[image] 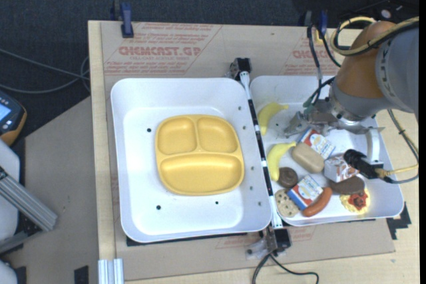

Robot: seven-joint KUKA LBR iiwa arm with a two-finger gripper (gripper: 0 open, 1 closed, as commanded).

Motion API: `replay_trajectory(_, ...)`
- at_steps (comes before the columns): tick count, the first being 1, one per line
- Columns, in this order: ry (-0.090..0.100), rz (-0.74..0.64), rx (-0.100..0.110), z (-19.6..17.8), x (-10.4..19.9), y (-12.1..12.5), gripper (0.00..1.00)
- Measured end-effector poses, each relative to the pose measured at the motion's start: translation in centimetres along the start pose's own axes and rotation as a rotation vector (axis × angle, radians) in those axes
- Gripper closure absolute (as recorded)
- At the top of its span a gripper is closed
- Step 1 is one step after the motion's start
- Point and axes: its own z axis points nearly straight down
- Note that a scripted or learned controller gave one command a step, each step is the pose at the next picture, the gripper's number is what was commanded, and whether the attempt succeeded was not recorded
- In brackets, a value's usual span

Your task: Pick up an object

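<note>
Arm over right bin (393,199), hand (307,118) low at its upper left, just beside a banana (268,114). Can't tell its state. Toy food heaped in right bin; yellow divided plate (199,154) in left bin (133,143).

Probably a robotics lab: a robot arm (373,63) over white bins (126,143) on a clamped board (166,50), cables (46,76) across dark carpet

Yellow divided plate (199,154) in left bin (126,143); claw (307,118) over right bin's toy food (313,173) (jumbled).
</note>
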Motion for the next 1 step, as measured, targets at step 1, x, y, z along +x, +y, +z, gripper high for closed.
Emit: replay_trajectory(1, -0.001, -0.002, -0.005, 0.0, 2.34, 2.64, 0.0)
